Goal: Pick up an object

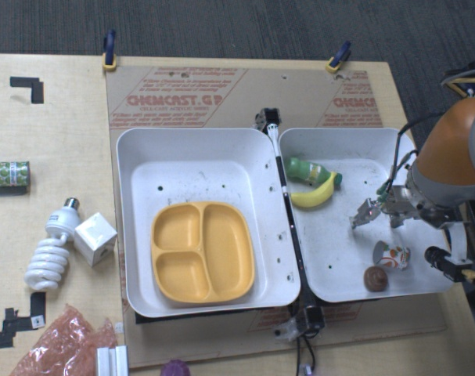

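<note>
We see a pale wooden bench (57, 131) under a brown protective sheet (182, 92), dark carpet (221, 6) behind it, and two white bins: the left bin (135, 171) holds a yellow divided plate (203, 251), the right bin (339, 276) a banana (314, 194), a green bottle (307, 170), a brown ball (376, 278) and a small crumpled object (392, 256) we cannot identify. The gripper (370, 212) hangs over the right bin, apart from the objects, its fingers seemingly spread with nothing between them, while the arm (448, 155) is cut off at the frame's edge.
</note>
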Tool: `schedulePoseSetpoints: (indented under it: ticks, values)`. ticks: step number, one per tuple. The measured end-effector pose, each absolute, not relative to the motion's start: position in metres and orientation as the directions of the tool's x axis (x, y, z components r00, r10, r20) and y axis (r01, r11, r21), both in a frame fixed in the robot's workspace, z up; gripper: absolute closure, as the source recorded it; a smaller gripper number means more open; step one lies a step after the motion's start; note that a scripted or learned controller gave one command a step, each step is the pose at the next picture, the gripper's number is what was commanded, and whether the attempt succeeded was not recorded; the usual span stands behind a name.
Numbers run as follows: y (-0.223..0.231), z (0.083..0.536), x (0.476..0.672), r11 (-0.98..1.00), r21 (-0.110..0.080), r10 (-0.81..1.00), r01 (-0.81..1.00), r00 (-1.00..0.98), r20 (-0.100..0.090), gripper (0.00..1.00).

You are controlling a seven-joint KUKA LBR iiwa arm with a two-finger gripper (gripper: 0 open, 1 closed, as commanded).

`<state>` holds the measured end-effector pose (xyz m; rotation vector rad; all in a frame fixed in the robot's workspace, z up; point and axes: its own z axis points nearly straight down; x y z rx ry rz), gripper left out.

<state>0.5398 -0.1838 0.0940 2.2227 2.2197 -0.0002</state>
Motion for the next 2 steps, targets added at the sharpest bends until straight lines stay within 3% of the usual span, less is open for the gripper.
schedulePoseSetpoints:
  ticks: [1, 2]
  values:
    - [-0.146, 0.093, 0.591, 0.001, 0.000, 1.000, 1.000, -0.001, -0.001, 0.00]
    - [-0.113, 0.092, 0.513, -0.002, 0.000, 1.000, 1.000, 0.002, 0.000, 0.00]
